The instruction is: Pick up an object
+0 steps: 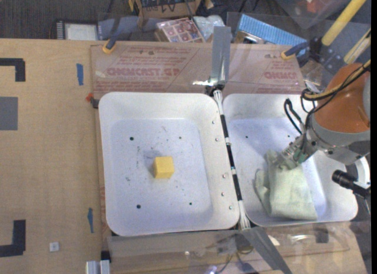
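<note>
A small yellow block [164,167] lies near the middle of the left bin [118,114]. A crumpled pale green cloth [285,190] lies in the lower part of the right bin [247,111]. My gripper [290,156] reaches in from the right and is down at the cloth's upper edge, touching or nearly touching it. The arm's grey and orange wrist [344,114] hangs over the right bin's right side.
A raised divider [227,149] runs between the two bins. A clear plastic sheet with red lettering [153,69] lies behind the bins. Cables, boxes and a yellow pole [350,7] crowd the back. The wooden bench [41,149] extends left.
</note>
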You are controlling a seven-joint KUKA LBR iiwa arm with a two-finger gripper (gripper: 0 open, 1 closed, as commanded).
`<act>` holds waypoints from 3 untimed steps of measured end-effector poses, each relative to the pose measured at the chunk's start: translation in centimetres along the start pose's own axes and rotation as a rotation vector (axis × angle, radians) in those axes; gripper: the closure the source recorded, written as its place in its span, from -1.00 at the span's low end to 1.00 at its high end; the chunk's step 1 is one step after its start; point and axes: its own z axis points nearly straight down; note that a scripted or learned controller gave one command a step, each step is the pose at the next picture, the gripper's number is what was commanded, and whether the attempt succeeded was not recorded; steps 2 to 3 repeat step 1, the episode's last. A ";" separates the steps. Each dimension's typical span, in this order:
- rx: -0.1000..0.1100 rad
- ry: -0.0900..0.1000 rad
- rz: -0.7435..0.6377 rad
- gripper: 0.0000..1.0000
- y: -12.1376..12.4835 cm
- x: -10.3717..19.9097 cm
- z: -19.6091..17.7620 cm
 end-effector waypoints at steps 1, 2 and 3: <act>0.010 0.009 0.039 1.00 -0.5 -1.7 -6.9; 0.010 0.009 0.039 1.00 -0.5 -1.7 -6.9; 0.010 0.009 0.039 1.00 -0.5 -1.7 -6.9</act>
